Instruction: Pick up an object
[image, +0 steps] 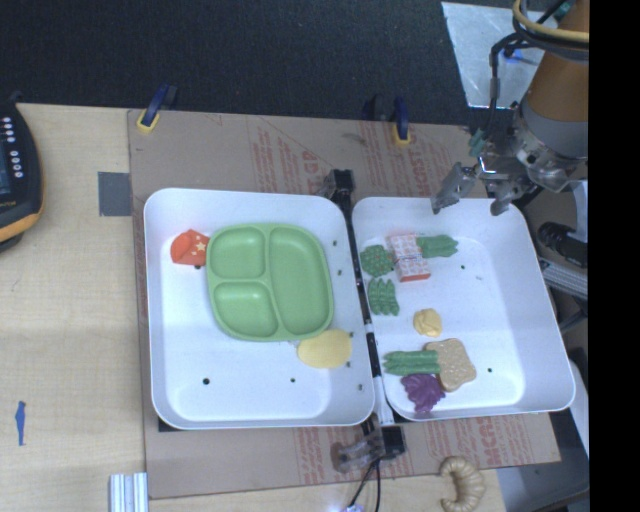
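White plastic bins sit side by side under the camera, and everything in them lies to the left of and nearer the camera than the gripper (469, 195), which hangs at the far rim of the right bin (520, 300) with its two fingers spread wide and nothing between them. Farthest from it, in the left bin (180, 390), a red piece (188, 247) touches the far-left corner of a green tray (270, 281) — a three-part dish lying flat — and a yellow piece (325, 349) rests against the tray's near-right corner. In the right bin, closest to the gripper and just left of it, a red-and-white box (408, 256) lies with a green stalk (438, 245) sticking out on its right; two leafy greens (378, 276) sit beside the box, by the wall the bins share. Nearer the camera a small yellow lump (428, 322) lies alone, well apart from the fingers. At the near edge a green pod (410, 362), a tan slice (454, 363) and a purple bunch (424, 391) crowd together, touching — the slice overlaps the pod's right end.
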